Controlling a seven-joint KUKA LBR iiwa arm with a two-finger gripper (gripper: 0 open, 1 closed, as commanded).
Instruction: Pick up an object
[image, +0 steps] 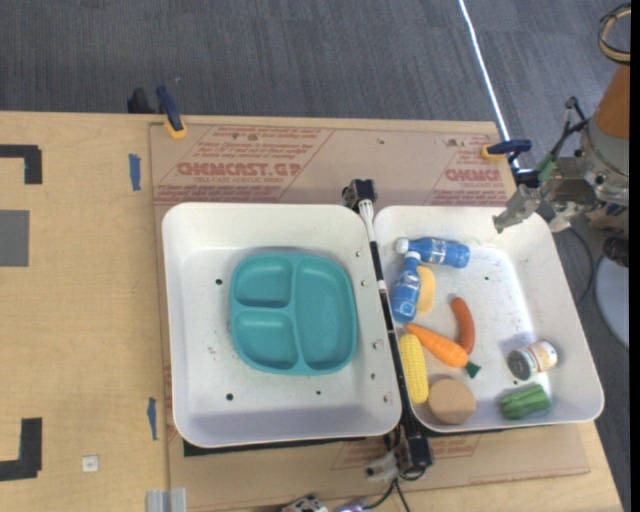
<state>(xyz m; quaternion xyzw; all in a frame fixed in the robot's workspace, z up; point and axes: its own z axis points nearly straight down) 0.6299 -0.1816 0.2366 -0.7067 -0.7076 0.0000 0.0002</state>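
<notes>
Objects for picking all lie in the right bin (575, 330), loose and crowded toward its left wall. Two blue bottles sit at the top: one bottle (438, 251) lies across, and the other bottle (407, 288) runs downward, touching a yellow piece (428, 290). Below them a carrot (441, 346) lies slantwise, its green end near a tan round block (450, 401), with a corn cob (413, 368) along the bin's wall just beside it. An orange-red sausage (462, 322) lies alone mid-bin. A small jar (531, 359) and a green vegetable (525, 402) rest well apart from the cluster, near the lower right corner.

The left bin (190, 330) holds a teal divided plate (295, 312). It probably serves as the drop side.

The gripper (515, 210) hangs at the right bin's upper right corner, above the rim and apart from every item, holding nothing. Whether it is released or clenched I cannot tell from this angle. I judge the pick not yet begun. The sausage or the jar looks the easier target, since each has free space around it.

Both bins rest on a cardboard sheet (300, 160) clamped to the table (70, 300), likely so they cannot slide.
</notes>
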